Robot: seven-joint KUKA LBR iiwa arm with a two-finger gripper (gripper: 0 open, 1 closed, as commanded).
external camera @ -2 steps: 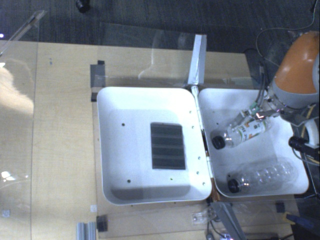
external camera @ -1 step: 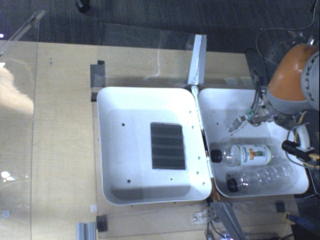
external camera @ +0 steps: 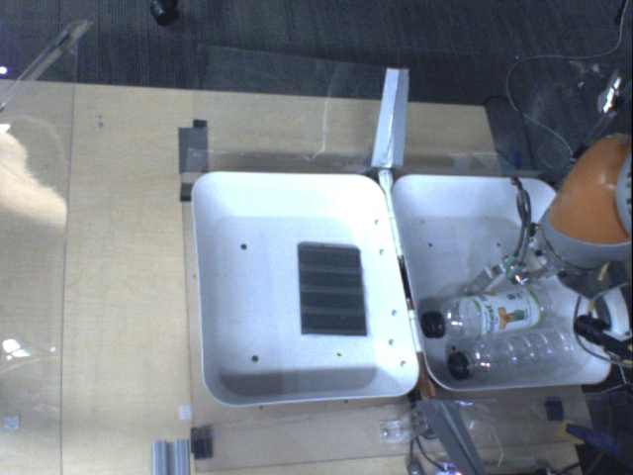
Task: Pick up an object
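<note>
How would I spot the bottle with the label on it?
Look in the right white bin, near its front edge, where two clear bottles lie side by side. The labelled bottle is the rear one; its neighbour, the plain bottle, has no label.

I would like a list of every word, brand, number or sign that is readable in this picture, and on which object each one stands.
No text is readable here.
Upper clear bottle, right bin: white label with an orange and green mark, too small and blurred to read.
Lower clear bottle: no label or print that I can make out.
Dark ribbed block, left bin: no print visible.
</note>
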